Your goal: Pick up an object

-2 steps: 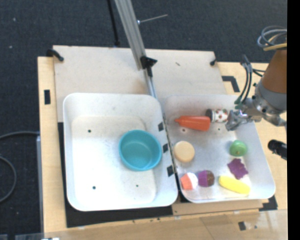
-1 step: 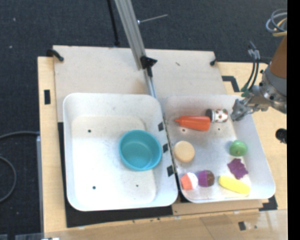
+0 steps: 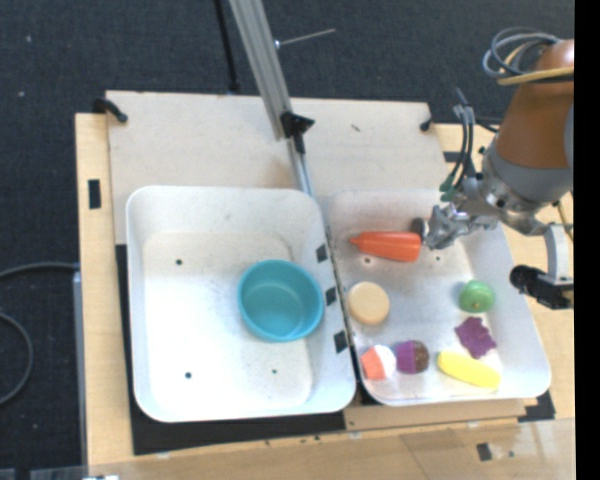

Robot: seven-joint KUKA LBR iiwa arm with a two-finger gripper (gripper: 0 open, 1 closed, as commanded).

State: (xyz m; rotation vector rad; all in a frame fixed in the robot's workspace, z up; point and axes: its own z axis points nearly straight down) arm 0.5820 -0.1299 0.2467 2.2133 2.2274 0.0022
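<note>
An orange carrot (image 3: 385, 245) lies at the back of the right bin (image 3: 510, 288). My gripper (image 3: 432, 230) hangs at the carrot's right end, close to it or touching it. In the same bin lie a tan round piece (image 3: 368, 303), a green ball (image 3: 476, 295), a purple cluster (image 3: 475, 336), a yellow banana-like piece (image 3: 468, 370), a dark purple round piece (image 3: 412, 356) and a red-and-white piece (image 3: 378, 362). A blue bowl (image 3: 280, 300) sits in the left bin (image 3: 180, 258).
A slanted metal pole (image 3: 265, 63) rises from the back of the bench between the bins. Cables (image 3: 510, 53) loop beside the arm at the upper right. Bare wooden bench (image 3: 210, 138) lies behind both bins.
</note>
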